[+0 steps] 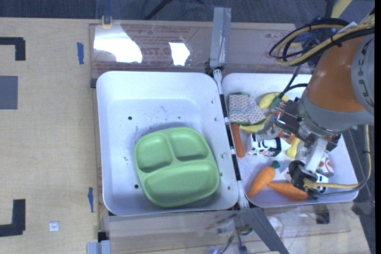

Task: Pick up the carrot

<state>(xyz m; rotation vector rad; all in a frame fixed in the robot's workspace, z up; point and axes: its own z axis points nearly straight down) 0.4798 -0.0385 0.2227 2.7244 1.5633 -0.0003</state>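
Jaws hang below the wrist (pixel 306 128) of the arm (pixel 336 83), over the middle of the right bin (pixel 342 174). The slanted view does not show whether they are apart or together, so I cannot tell.

The carrot (pixel 261 180) lies at about seven o'clock from the wrist, near the bin's six o'clock wall. Its thick end points to one o'clock and its tip to seven o'clock, close to the divider. A second orange piece (pixel 290 190) lies just beside it at four o'clock, running three to nine. Whether the two touch is unclear.

Up at eleven o'clock are a white printed card (pixel 262 146), a long reddish stick (pixel 238 140) against the divider, a banana (pixel 254 127) and a patterned packet (pixel 243 107). The left bin (pixel 119 104) holds a green divided plate (pixel 175 166).

To do this step well, the wrist likely needs to travel toward seven o'clock and turn so the jaws close across the carrot, along the ten-to-four line. They should come down opened wide on its thick half, away from the neighbouring piece. The main risks are pinching both orange pieces together or striking the six o'clock wall. A tapered, smooth body may also squirt out, so a grip near the middle seems safest.
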